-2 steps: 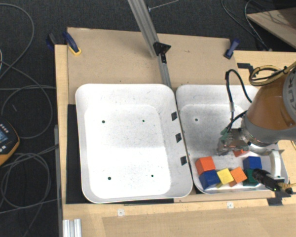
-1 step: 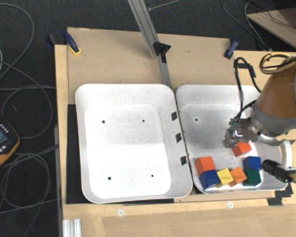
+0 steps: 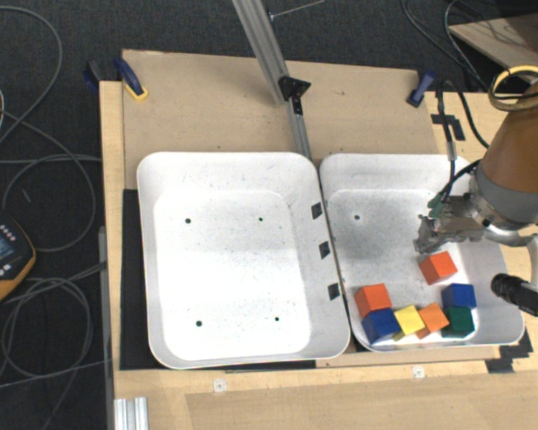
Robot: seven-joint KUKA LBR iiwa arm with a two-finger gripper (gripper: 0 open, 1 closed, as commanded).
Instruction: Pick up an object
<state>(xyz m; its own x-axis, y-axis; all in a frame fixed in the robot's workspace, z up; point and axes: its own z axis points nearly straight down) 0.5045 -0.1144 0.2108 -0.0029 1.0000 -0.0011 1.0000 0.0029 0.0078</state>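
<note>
The gripper [image 3: 430, 237] is hanging over the right bin [image 3: 377, 186], and I cannot tell its state. An orange block [image 3: 439, 266] is lying just beside it at 5 o'clock. At 6 o'clock, 6 more blocks [image 3: 417, 316] are crowding the bin's near edge. The left bin [image 3: 229, 258] is sitting at 9 o'clock.

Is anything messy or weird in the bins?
Nothing looks broken or spilled. The blocks are just jumbled in the right bin's near corner, with one orange block sitting apart from the pile, tilted, right below the gripper.
</note>
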